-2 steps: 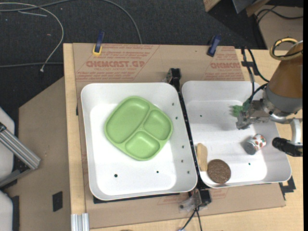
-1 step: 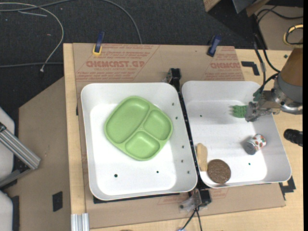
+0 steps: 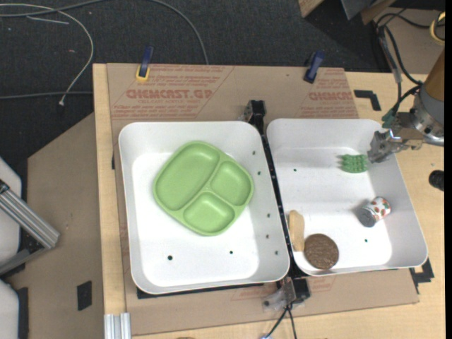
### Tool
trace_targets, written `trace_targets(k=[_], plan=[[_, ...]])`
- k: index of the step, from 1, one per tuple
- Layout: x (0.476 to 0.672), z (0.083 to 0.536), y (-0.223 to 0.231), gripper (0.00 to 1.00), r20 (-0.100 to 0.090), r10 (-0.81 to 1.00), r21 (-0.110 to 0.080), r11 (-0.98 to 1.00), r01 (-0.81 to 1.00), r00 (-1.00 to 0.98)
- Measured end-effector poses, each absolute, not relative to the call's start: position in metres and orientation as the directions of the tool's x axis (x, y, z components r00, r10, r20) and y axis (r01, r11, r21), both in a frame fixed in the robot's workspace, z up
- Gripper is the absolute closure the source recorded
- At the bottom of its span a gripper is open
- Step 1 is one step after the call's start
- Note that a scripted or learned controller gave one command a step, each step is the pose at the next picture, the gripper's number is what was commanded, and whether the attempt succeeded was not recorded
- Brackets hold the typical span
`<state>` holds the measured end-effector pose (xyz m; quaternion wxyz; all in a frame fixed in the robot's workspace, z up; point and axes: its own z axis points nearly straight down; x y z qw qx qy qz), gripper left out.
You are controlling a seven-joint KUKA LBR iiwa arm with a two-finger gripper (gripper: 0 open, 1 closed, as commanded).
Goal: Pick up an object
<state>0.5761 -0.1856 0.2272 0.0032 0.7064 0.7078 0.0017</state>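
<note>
Pincer: gripper [image 3: 379, 149] sits at the 2 o'clock edge of the right bin [image 3: 318, 136], low by the wall; whether it is open or closed I cannot tell, since its tips blur into the rim.
Green toy: small spiky green piece [image 3: 354, 164] just at 8 o'clock of the pincer, near it; contact cannot be made out.
Ball: small grey and orange-spotted lump [image 3: 373, 212] at 4 o'clock in the right bin, too small to identify.
Brown disc: round brown disc [image 3: 321, 251] at 6 o'clock of that bin, with a tan stick [image 3: 296, 229] beside it against the left wall.
Plate: green three-part plate [image 3: 203, 187] lies mid left bin [image 3: 141, 260].
Arm: grey arm [image 3: 432, 111] is cut off at the right edge.
</note>
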Motion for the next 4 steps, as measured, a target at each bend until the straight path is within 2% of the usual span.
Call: trace_targets(k=[1,2,3,4], plan=[[0.577,0.248,-0.186,1.0,-0.001,1.0,0.005,0.001,1.0,-0.001],[0.565,0.243,-0.123,1.0,0.003,1.0,-0.003,0.006,1.0,-0.006],[0.551,0.25,-0.071,1.0,0.003,1.0,-0.003,0.006,1.0,-0.006],[0.543,0.235,-0.021,1.0,0.003,1.0,-0.004,0.006,1.0,-0.006]])
